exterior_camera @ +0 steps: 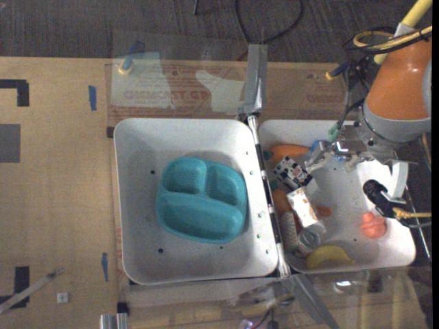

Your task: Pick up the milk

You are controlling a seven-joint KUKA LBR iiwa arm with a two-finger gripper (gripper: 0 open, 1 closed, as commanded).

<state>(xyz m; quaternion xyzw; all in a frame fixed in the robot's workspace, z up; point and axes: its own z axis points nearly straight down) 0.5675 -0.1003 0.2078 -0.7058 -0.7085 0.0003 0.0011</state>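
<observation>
While the arm [401, 81] hangs over the right bin [391, 252], pincer [329, 153] opening cannot be told. Milk carton [302, 208], boxy and white, is seen lying tilted near the bin's left wall, crowded by a yellow banana [329, 256] and a black-and-white patterned carton [291, 171].

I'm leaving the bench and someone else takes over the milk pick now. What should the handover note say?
Gripper: over the upper part of the right bin, holding nothing that can be seen; finger state unclear.
Milk carton: lying in the right bin near its left wall, among an orange item, a black-and-white box, a yellow banana and a pink toy.
Left bin: holds a teal divided plate.
Done: nothing, milk not lifted.
Left: reach the carton, grasp, lift.
</observation>
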